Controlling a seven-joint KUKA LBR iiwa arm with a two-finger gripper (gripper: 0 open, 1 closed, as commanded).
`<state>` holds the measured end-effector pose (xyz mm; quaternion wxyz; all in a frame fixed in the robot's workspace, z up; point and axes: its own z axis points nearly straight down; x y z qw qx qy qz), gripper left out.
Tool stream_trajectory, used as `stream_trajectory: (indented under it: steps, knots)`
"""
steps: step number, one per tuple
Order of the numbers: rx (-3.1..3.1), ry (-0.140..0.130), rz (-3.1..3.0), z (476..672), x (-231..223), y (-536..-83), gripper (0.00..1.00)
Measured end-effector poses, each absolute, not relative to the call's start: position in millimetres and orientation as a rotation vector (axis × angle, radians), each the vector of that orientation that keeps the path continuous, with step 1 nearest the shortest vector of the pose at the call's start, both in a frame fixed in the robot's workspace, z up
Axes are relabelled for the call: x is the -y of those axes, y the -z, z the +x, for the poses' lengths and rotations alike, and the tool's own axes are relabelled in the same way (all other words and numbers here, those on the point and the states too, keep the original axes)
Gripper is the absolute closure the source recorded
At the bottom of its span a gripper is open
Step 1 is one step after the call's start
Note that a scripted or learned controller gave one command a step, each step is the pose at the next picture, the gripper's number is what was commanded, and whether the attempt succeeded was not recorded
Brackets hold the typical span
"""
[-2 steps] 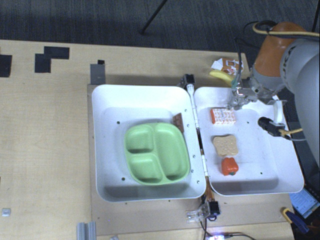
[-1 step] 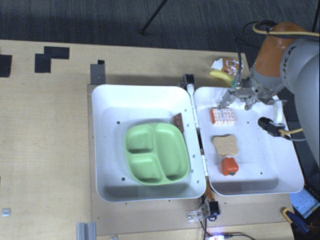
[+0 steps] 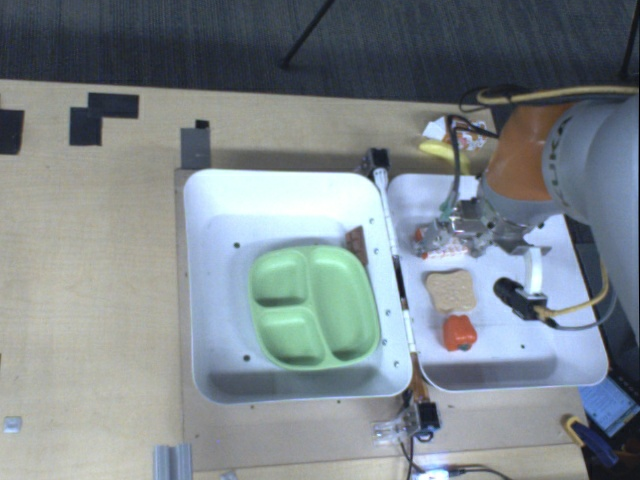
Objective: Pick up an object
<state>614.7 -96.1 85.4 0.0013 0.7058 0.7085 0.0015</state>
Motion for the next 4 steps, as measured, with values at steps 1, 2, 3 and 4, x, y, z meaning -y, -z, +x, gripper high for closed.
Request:
stream_trajectory:
  steps: [1,2,3,4]
  knots:
    - [-2.222,-0.008,2.213,615.9,96,-97,1.0]
    - [-2.226,-0.007,2.213,590.7,43,-206,1.0]
    - [-2.229,-0.003,2.214,526.1,19,-239,1.0]
    - [-2.227,-0.004,2.215,487.1,-21,-275,1.0]
